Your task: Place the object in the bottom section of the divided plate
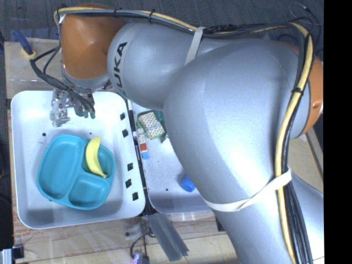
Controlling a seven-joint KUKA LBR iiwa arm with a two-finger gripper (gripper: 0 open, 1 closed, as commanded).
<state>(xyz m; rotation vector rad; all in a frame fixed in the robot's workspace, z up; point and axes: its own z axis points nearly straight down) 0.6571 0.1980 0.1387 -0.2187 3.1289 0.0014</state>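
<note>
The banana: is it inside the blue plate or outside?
Inside. The banana lies in the upper right compartment of the divided plate, not the bottom one.

Banana point(94, 157) lies in plate point(58, 169); gripper point(71, 110) apparently above.

Yellow banana point(94, 157) on blue divided plate point(60, 169), white bin point(22, 213)

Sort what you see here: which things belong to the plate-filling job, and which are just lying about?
Job:
- yellow plastic banana
- blue divided plastic plate
- tool

Lying about:
- green-and-white patterned packet
- small blue object
- two shallow white bins
</note>
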